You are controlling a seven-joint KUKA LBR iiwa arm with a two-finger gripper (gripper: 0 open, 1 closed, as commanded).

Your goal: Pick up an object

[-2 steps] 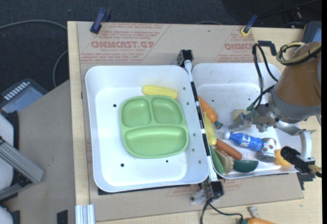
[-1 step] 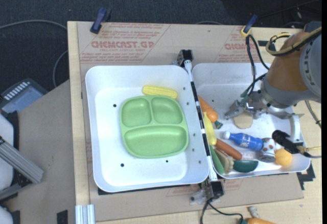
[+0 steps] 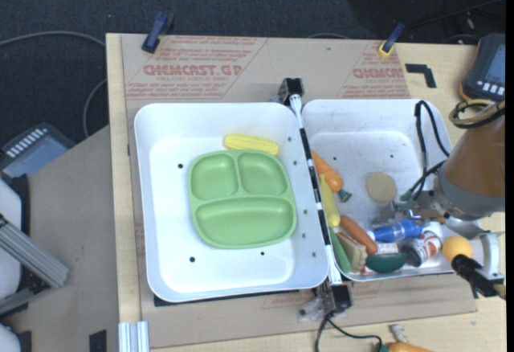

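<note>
grey arm [image 3: 474, 173] reaches in from our right, and we judge its tool [image 3: 409, 214] sits low over the near corner of the right bin [image 3: 353, 113]; whether it is open or closed we cannot tell. just beside it, toward the left, lie a blue bottle [image 3: 395, 230], a carrot [image 3: 357, 234] and a dark green piece [image 3: 385, 264]. farther back rests a tan disc [image 3: 381, 186]. left bin [image 3: 152, 182] holds a green tray [image 3: 241, 202] and corn [image 3: 251, 144].
</note>
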